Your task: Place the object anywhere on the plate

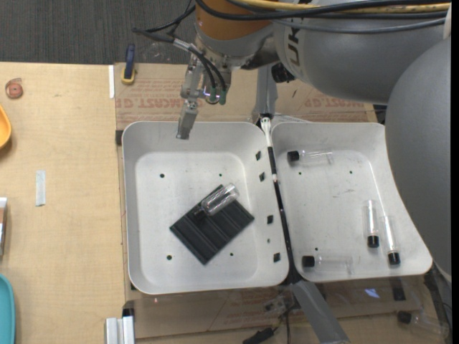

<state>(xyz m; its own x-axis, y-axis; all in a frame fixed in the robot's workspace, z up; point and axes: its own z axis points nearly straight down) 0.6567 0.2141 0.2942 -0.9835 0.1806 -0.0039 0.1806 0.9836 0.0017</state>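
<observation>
Object: a clear tube lies on the black ribbed plate, at the plate's upper edge, a little left of the frame's centre.
Axis: the tube's long axis runs on a diagonal, from lower left to upper right; its rounded clear end points to the upper right. Which end carries a cap I cannot tell.
Plate: a dark rectangle turned on the same sort of diagonal, flat on the floor of the left bin.
Pincer: the pincer hangs over the upper rim of the left bin, its slim grey tip pointing down and slightly left — whether its tips stand apart or together I cannot tell. Nothing shows between them.
Object against pincer: the tube lies below and somewhat right of the pincer in the frame, well apart from it, no contact.
Arm: grey body with an orange band fills the upper right, cables looping beside the wrist.
Right bin: the right bin holds several more clear tubes with black caps — one near its upper left, two side by side at right, one at lower left.
Desk: tan desk at the left of the frame.
</observation>
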